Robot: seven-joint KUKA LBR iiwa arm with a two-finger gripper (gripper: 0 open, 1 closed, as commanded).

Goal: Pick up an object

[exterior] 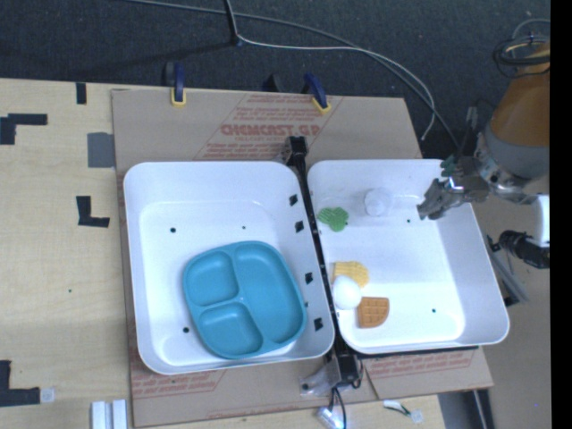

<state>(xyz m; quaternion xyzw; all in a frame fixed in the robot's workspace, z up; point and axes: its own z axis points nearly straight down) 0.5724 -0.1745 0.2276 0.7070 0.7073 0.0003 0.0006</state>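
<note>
Claw (435, 201) over the right bin's (465, 266) far right edge, finger spread too small to tell, nothing visibly held, arm (518, 137) reaching in behind it, clear cup (377, 203) just left of claw.

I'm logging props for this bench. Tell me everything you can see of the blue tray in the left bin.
The blue tray is a light blue, smooth, plastic-looking dish with rounded corners and three compartments: one long and two smaller. It lies flat, right side up, turned at a slant on the floor of the left bin, toward its near right corner. Only the bin touches it.
</note>
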